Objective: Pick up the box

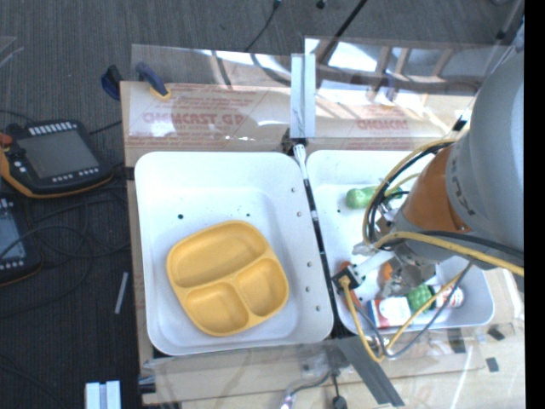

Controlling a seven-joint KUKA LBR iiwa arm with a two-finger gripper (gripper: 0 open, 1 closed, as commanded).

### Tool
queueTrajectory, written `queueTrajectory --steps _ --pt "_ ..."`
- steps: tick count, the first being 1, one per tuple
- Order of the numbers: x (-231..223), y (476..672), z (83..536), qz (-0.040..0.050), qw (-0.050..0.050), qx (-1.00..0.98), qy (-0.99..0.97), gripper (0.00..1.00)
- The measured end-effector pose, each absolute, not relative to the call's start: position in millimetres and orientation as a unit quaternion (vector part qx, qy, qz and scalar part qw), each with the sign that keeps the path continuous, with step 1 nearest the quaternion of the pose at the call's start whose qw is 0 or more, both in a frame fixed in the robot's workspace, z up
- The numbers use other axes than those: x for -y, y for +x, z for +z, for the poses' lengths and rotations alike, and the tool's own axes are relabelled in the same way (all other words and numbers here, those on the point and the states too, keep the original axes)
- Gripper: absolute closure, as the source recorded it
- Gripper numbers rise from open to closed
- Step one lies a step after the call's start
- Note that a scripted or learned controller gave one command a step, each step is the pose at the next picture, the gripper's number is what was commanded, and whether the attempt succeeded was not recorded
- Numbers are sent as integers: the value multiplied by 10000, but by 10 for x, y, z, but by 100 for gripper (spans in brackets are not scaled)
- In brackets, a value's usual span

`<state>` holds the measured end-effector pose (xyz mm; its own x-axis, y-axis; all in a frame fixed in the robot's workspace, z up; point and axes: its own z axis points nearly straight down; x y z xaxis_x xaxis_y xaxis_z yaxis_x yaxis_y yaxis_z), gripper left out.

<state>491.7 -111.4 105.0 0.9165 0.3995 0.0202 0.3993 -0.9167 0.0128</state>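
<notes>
A grey KUKA arm with an orange band [430, 196] reaches in from the right over the right-hand shallow white bin [328, 196], its wrist wrapped in looping yellow and black cables [381, 204]. Its two-finger gripper [409, 275] hangs low over the near end of that bin, amid a small cluster of items. Whether the claw is wide, narrow or holding anything cannot be told from this angle. The small white box with a red edge [392, 311] lies on the bin floor near the front wall, just below the gripper in the picture and just beside a green packet [420, 296]. A small orange piece [345, 277] sits close to the divider between the bins. A pale green rounded object [358, 197] rests farther back in the same bin, apart from the cluster. The left-hand shallow white bin [170, 186] carries a yellow plastic three-compartment tray [226, 277], set at a slant. On the dark floor to the left lies a black and orange handheld control pendant [51, 156].
</notes>
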Motion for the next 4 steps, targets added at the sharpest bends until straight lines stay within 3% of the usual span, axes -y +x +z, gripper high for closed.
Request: queueTrajectory --steps 1,2,3,4 --pt "1020 4937 960 157 109 -2049 9786 0" --pt "1011 4864 926 42 25 -4420 8970 0" --pt "999 4867 924 44 34 -4404 8978 0" --pt "1001 4875 1023 52 42 -4401 8979 100"
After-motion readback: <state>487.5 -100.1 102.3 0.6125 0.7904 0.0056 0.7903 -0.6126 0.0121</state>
